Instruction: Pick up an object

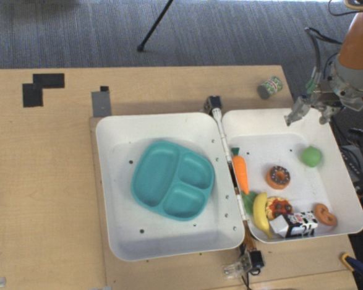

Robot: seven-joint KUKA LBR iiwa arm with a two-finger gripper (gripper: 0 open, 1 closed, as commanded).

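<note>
The right bin [354, 216] holds the things to pick from. A green ball [311, 157] sits near its right wall, in the right middle of the frame. Left of it, at the bin's centre, lies a donut [278, 176] with dark icing. A carrot [240, 173] lies along the bin's left wall, pointing down the frame. Below it a banana [260, 211] lies just beside a red and yellow item [277, 206] too small to name. A black and white carton [294, 224] lies at the lower edge, and a small brown donut [324, 215] sits just right of it.

The gripper [307, 109] hangs at the upper right of the frame, over the right bin's far rim, above all the objects and touching none. Its fingers [294, 114] are spread apart with nothing between them.

The left bin [116, 146] holds a teal tray [173, 179] with three compartments, set at a tilt. A small can [270, 87] lies on the bench [41, 182], above the right bin.
</note>
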